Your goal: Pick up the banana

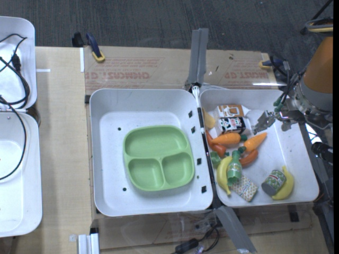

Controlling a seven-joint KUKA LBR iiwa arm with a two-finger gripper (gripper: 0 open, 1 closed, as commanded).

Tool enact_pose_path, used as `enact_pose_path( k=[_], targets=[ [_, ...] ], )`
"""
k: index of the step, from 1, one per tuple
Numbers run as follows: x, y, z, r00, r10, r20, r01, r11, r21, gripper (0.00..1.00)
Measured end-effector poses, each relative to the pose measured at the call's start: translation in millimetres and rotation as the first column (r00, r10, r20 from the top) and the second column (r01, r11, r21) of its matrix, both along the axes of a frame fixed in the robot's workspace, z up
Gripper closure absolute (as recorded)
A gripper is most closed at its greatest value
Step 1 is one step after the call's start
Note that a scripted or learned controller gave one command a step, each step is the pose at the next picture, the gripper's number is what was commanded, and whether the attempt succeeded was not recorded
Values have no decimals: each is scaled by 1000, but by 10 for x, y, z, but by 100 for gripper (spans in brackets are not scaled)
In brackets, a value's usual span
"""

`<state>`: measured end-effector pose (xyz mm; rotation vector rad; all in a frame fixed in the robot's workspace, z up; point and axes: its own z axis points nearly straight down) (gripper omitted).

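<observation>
A yellow banana [223, 175] lies in the right bin [310, 165] near its left wall, next to a green bottle [235, 167]. A second banana [287, 187] curves around a green can [272, 182] at the bin's front right. My gripper [264, 122] hangs over the back right part of the bin, just above and right of an orange carrot [255, 141]. It is well apart from both bananas and nothing shows in its grasp. The orange-banded wrist [321, 70] stands at the right edge.
The right bin also holds another carrot [226, 139], a milk carton [232, 124], an orange-and-white box [231, 111] and a patterned packet [244, 188]. The left bin [103, 142] carries a green divided plate [158, 157].
</observation>
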<state>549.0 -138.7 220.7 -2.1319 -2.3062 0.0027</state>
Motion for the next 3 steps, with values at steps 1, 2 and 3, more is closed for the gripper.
enact_pose_path(
  k=[1,2,3],
  targets=[
    [-712,-659,-317,944,329,1,-329,944,1,0],
    [-701,-799,-1295,950,312,3,-312,950,5,0],
    [-700,-797,-1294,954,301,4,-301,954,6,0]
  ],
)
